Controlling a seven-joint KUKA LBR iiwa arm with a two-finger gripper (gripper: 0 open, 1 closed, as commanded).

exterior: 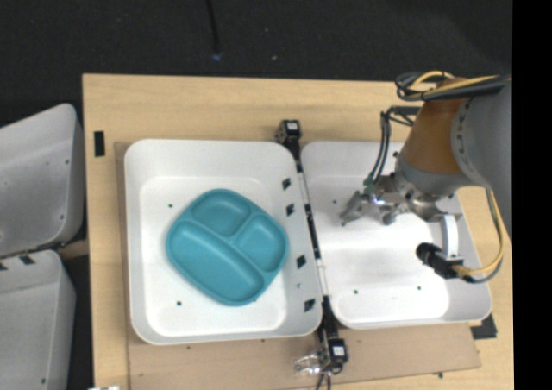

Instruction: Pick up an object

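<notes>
**Arm over the right bin, teal plate in the left**

The grey KUKA arm with its orange band (pixel 429 134) comes in from three o'clock and hangs over the right shallow white plastic bin (pixel 388 298). Its two-finger metal gripper (pixel 369 207) sits over the upper half of that bin, toward the bin's ten o'clock corner, pointing at nine o'clock, close to the divider between the bins. The fingers read as spread apart, one tip reaching toward the divider and the other lying nearer the wrist, and nothing shows between them. A black cable with a yellow lead (pixel 448 263) curls beside the wrist at five o'clock from the gripper.

The teal, rounded, sectioned plastic plate (pixel 227 246) lies flat in the left shallow white plastic bin (pixel 147 311), about at its centre and slightly toward six o'clock, with its three compartments facing up. It lies at nine o'clock from the gripper, well apart from it, across the divider.

Both bins rest side by side on the pale wooden bench (pixel 103 112).
</notes>
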